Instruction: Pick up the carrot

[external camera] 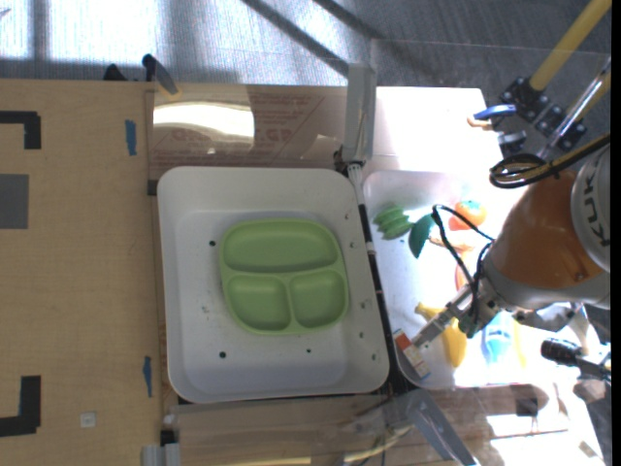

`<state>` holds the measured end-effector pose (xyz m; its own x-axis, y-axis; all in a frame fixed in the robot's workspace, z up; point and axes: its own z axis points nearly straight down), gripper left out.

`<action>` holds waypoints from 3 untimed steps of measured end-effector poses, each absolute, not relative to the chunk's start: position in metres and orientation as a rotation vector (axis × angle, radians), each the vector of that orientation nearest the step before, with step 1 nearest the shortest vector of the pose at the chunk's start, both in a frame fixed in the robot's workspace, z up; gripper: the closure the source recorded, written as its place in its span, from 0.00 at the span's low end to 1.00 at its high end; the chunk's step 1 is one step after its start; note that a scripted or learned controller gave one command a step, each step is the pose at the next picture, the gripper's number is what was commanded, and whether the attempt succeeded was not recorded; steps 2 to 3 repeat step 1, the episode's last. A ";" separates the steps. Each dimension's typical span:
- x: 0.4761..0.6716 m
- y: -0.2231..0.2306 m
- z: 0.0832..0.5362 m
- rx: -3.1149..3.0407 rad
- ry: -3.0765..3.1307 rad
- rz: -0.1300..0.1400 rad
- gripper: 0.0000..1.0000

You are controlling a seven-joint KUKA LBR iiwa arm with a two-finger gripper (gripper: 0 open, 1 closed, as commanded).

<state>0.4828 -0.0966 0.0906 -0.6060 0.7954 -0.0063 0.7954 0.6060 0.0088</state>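
We see the two-finger gripper [424, 339] low in the right white bin [427, 184], beside a yellow toy [452, 343]; its opening we cannot tell.

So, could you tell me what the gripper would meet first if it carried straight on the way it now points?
The gripper points down and left in the camera view, toward the near left corner of the right bin. It would probably meet the bin's floor or wall there first, though depth is hard to judge. A yellow item lies just beside it.
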 end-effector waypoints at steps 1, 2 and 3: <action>0.487 -0.097 0.102 1.381 2.796 0.012 1.00; 0.487 -0.097 0.102 1.381 2.796 0.012 1.00; 0.487 -0.097 0.102 1.381 2.796 0.012 1.00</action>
